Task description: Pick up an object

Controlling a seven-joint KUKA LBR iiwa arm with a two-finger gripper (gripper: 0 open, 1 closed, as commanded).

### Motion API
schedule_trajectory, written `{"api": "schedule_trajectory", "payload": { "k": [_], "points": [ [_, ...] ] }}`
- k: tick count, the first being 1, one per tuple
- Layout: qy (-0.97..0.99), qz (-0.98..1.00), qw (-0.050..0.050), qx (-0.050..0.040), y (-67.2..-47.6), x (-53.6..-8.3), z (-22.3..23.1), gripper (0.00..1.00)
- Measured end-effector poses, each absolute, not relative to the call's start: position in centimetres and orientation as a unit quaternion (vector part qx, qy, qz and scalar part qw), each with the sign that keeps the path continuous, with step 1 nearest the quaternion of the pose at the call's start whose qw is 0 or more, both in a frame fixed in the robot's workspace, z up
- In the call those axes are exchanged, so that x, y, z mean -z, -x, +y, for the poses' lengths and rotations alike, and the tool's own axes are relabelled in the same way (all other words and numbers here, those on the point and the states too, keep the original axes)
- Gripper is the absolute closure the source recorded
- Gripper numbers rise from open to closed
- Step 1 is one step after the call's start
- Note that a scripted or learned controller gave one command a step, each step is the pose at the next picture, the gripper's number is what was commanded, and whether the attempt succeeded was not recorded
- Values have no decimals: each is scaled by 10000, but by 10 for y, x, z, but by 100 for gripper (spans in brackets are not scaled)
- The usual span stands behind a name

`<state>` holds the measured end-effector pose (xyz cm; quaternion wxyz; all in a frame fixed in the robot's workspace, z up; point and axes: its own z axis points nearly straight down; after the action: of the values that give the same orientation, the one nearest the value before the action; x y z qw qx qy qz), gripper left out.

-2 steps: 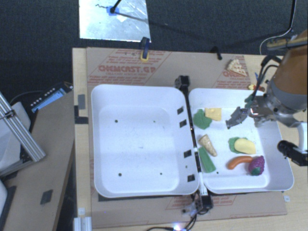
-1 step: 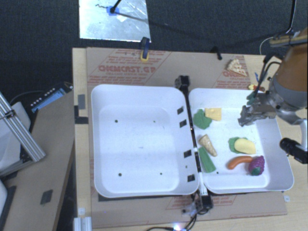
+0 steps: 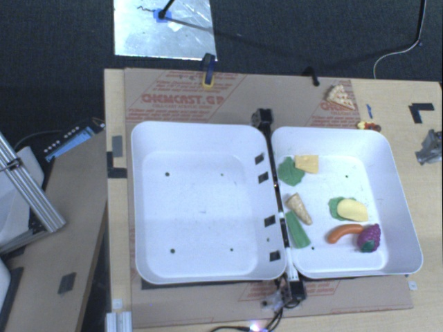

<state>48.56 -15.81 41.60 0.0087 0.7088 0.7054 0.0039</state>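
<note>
White plastic makes up two shallow bins: the near bin (image 3: pixel 398 185) lies just beside the grey gripper (image 3: pixel 429 147), the far bin (image 3: pixel 197 133) well beyond it. Whether the gripper is spread or closed cannot be told; it hangs outside the near bin's rim, holding nothing visible. Eight plastic toy foods lie in the near bin: three green leafy pieces (image 3: pixel 291 172), two yellow chunks (image 3: pixel 307 163), one tan wedge (image 3: pixel 299 208), one orange sausage (image 3: pixel 344 233), and one purple grape bunch (image 3: pixel 369 237).
</note>
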Motion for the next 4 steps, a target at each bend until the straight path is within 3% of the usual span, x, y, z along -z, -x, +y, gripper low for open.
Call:
{"api": "schedule_trajectory", "payload": {
  "k": [1, 2, 4],
  "points": [
    [-7053, 7089, 44, -17, -538, -442, -161, 100],
    [-7045, 7097, 49, -22, -631, -442, -159, 100],
    [-7051, 7091, 20, -11, -633, -497, -118, 100]
  ]
}}
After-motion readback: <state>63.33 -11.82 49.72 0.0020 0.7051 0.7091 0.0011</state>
